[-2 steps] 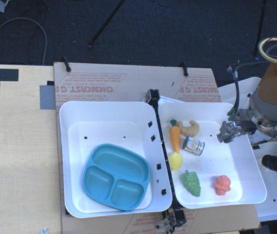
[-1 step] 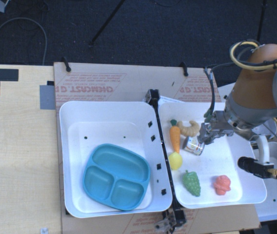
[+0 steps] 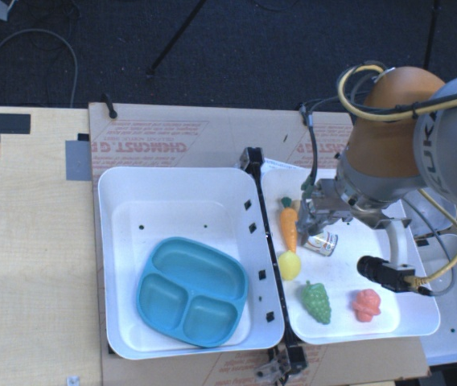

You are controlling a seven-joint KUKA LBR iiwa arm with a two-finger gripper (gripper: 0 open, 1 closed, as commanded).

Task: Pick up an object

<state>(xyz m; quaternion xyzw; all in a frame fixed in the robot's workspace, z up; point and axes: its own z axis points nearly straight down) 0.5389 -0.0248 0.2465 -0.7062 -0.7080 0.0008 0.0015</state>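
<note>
End effector (image 3: 317,225) over right bin (image 3: 422,316), finger state unclear, bins on cardboard-topped bench (image 3: 172,139), dark carpet (image 3: 212,47) behind

Evenly and brightly lit from above. Glare on white bins (image 3: 132,191), washing out rims left of gripper (image 3: 319,225); soft shadow below it. Slightly grainy, mildly soft throughout; dark floor beyond.

In the right bin lie an orange carrot (image 3: 290,227), yellow lemon (image 3: 289,264), green grapes (image 3: 317,301) and pink fruit (image 3: 366,304).
</note>
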